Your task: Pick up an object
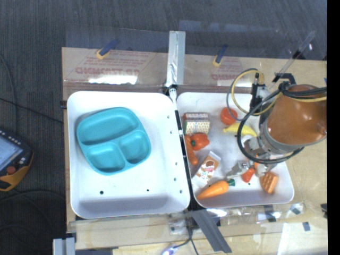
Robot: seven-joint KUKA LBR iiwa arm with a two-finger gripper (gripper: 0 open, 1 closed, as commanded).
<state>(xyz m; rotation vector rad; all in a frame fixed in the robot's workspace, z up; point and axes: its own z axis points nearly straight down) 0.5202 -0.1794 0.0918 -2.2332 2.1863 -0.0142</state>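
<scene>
The right bin (pixel 287 195) holds several toy foods. An orange carrot (pixel 213 189) lies at its front. A small patterned box (pixel 197 124) and a red pepper (pixel 199 141) sit near its left wall. A white packet (pixel 207 167) is in the middle, and an orange round piece (pixel 229 116) and a yellow banana (pixel 236 128) lie further back. My gripper (pixel 241 168) hangs low in the bin under the orange-banded wrist (pixel 295 118). It is between the packet and a small red piece (pixel 248 175), with an orange ridged piece (pixel 269 182) to its right.
The left bin (pixel 85 195) holds a teal divided plate (pixel 112 139). A metal divider rail (pixel 176 62) runs up between the bins at the back. Yellow and black cables (pixel 245 97) loop over the back of the right bin.
</scene>
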